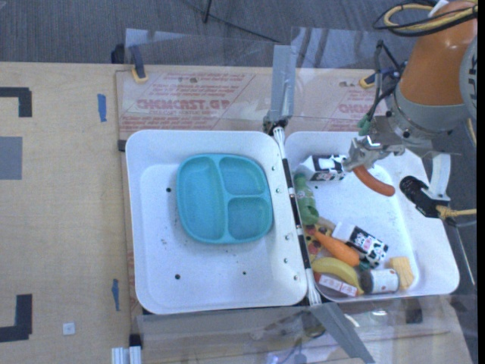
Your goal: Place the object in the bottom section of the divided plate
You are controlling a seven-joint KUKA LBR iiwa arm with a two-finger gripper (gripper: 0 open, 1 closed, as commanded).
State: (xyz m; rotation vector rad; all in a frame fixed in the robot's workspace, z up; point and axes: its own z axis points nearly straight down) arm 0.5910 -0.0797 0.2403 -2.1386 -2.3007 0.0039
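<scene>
The teal divided plate lies in the left bin, with one long section on its left and two smaller ones on its right. My gripper hangs over the upper part of the right bin, well to the right of the plate. A red sausage slants down and right from the fingertips, and its upper end looks pinched between them.
The right bin holds a cow-patterned box, a green item, a carrot, a banana, another cow-patterned box and a bottle. The ridge where the bins meet runs between the plate and my gripper.
</scene>
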